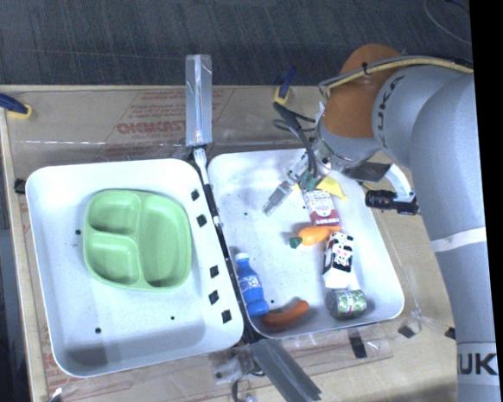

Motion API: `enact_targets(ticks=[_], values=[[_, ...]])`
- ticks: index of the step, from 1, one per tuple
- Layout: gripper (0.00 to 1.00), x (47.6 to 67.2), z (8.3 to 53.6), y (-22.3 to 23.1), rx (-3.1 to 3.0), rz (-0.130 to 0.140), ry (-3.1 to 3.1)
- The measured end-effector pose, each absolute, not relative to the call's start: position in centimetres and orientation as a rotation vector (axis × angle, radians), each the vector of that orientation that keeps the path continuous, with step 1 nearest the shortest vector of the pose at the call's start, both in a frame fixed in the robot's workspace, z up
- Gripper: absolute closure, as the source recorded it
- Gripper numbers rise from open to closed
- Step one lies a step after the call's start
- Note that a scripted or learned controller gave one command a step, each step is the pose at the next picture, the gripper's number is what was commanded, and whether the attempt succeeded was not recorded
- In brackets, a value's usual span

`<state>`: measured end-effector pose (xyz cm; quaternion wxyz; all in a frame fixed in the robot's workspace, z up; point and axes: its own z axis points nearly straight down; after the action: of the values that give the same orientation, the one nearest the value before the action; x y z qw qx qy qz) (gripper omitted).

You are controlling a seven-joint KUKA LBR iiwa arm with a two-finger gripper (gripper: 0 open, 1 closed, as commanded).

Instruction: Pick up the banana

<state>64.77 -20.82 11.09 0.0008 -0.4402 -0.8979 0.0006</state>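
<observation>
Banana: yellow, in right bin near far wall, partly under claw & beside red carton. Claw state: can't tell. Likely light, toy-smooth, curved, may slip; best gripped across mid-body, narrow axis.

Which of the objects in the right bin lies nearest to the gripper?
The banana: its yellow body lies right under the gripper, at the bin's far end. The carrot and the blue bottle lie further away.
</observation>
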Motion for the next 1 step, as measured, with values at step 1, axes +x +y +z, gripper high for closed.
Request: enact_targets(ticks=[1], values=[[0.0,64.35,19.44,-21.11,-1.607,0.001,-2.702]])
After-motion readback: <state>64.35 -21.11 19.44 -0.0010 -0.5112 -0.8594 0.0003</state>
